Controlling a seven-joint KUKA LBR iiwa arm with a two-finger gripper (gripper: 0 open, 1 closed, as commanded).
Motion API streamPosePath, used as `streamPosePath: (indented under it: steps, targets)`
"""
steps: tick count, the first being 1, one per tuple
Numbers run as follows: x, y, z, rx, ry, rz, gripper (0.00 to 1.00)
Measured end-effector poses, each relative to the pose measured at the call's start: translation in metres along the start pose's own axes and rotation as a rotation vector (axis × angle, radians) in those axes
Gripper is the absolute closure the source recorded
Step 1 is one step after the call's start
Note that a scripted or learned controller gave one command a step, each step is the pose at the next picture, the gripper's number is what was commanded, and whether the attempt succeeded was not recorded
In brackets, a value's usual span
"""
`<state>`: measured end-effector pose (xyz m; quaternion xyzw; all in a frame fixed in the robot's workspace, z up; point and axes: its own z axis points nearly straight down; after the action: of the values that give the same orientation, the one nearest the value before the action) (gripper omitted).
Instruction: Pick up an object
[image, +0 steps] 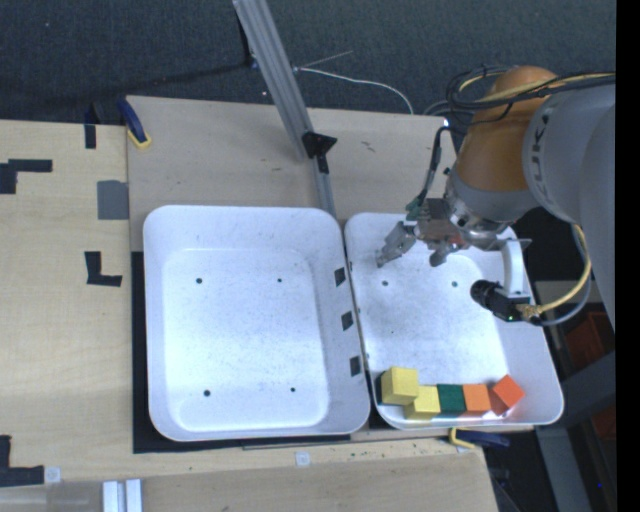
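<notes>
- Grey robot arm (560, 150) with an orange band above the wrist reaches in from the right over a wooden table (220, 150) that carries two shallow white plastic bins side by side.
- Its two-finger gripper (412, 248) hangs over the far end of the right-hand white bin (400, 330), with the fingers (392, 250) spread apart and nothing between them.
- Small coloured blocks sit in a row against the near wall of that bin, well apart from the gripper.
- From left to right they are a yellow cube (402, 385), a second yellow block (426, 401) touching it, a green block (452, 399), an orange block (476, 398) and a red-orange block (508, 392) tilted at the corner.
- The left-hand white bin (240, 320) has only dark specks on its floor.
- The blocks look light and stiff, likely foam or wood, with flat matte faces that should not slip much.
- The yellow cube at the left end seems the best choice: its left and far faces are free.
- Fingers would best close across two opposite flat faces, though the neighbouring block and the bin wall crowd the other sides.
</notes>
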<state>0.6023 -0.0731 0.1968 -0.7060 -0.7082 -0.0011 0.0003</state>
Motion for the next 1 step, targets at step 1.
streamPosePath:
  steps: [1]
  targets:
    - [0.0145, 0.0420, 0.0050, 0.000, -0.002, -0.001, 0.00]
